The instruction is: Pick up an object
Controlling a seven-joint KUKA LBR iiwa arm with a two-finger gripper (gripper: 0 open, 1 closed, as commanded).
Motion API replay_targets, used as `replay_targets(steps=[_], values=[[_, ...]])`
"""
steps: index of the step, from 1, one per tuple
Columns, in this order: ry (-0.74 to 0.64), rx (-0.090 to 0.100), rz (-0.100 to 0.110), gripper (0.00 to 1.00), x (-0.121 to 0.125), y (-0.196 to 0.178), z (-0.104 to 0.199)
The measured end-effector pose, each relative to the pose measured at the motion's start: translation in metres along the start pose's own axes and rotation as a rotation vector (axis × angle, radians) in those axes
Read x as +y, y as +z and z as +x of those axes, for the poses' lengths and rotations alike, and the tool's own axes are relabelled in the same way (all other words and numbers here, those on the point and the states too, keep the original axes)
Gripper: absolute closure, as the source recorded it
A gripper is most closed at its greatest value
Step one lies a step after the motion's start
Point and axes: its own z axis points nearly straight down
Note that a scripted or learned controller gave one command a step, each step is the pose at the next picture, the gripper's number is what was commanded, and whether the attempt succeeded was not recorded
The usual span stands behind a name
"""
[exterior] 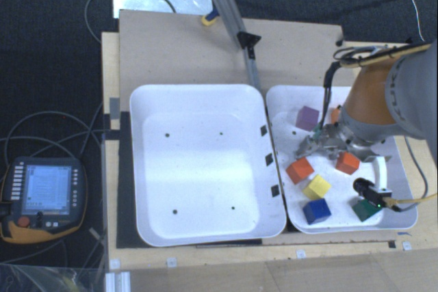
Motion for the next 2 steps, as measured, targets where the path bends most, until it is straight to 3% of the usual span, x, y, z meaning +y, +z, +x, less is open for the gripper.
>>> replay_targets(steps=[1,2], values=[[-0.002,0.000,-0.003,1.00,0.001,-0.012,0.000],[-0.003,-0.001,-0.007,1.00,0.003,-0.075,0.004]])
